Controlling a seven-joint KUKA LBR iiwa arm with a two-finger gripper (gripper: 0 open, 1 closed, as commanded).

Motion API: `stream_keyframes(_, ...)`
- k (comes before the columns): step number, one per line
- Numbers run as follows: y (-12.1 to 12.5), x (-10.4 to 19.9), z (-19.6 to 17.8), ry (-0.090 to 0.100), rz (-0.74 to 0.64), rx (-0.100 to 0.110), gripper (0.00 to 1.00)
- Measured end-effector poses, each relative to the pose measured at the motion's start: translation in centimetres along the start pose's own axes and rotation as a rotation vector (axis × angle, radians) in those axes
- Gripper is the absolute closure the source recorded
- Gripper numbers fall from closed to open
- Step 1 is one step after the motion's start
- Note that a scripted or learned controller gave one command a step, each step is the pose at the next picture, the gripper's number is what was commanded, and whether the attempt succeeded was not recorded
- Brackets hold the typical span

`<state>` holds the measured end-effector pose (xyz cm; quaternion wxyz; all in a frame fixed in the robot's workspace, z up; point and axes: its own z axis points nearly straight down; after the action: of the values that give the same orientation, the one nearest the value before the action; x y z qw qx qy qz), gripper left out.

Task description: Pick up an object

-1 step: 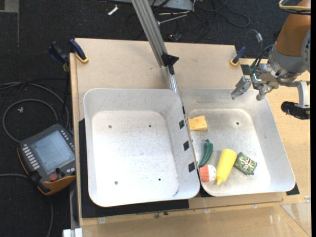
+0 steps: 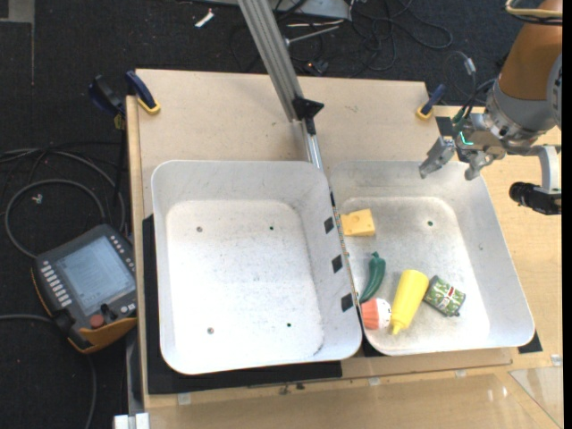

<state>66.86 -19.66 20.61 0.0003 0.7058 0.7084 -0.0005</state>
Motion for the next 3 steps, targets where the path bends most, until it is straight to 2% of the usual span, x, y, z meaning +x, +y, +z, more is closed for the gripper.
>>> stream_keyframes(1, -0.2, -0.2, 4.3, 0.001, 0.004, 0.003, 0.0)
stream_keyframes(2, -1.0, 0.0, 10.5, 0.002, 0.004, 0.006, 0.0)
stream_keyframes(3, -1.0, 0.1, 11.1, 0.0, 0.002, 0.001, 0.0)
